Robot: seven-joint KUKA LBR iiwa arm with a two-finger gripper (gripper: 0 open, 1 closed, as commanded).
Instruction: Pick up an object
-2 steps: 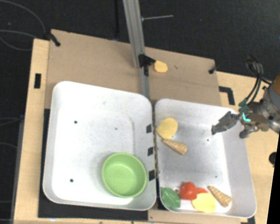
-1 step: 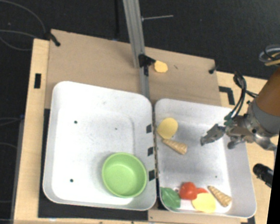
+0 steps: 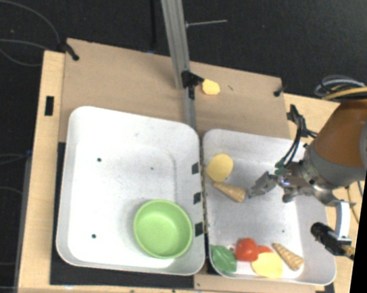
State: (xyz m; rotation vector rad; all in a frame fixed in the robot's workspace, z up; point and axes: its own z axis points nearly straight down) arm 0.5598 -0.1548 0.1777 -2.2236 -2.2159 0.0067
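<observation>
Green bowl (image 3: pixel 163 228) sits in the left bin (image 3: pixel 103 137), and right of it in the right bin (image 3: pixel 309 222) the jaws (image 3: pixel 263 184) hang open, empty, beside the cone (image 3: pixel 229 191); risk: nudging it away.

Two bins side by side on the worktop (image 3: pixel 145 82).
The left bin (image 3: pixel 103 137) holds a bowl (image 3: pixel 163 228) at its near right. The right bin (image 3: pixel 302 269) holds a ball (image 3: pixel 220 167) and cone (image 3: pixel 230 192) at far left, with a cluster of small items (image 3: pixel 259 256) along its near edge. The tool (image 3: pixel 259 186) hangs just right of the cone.
</observation>
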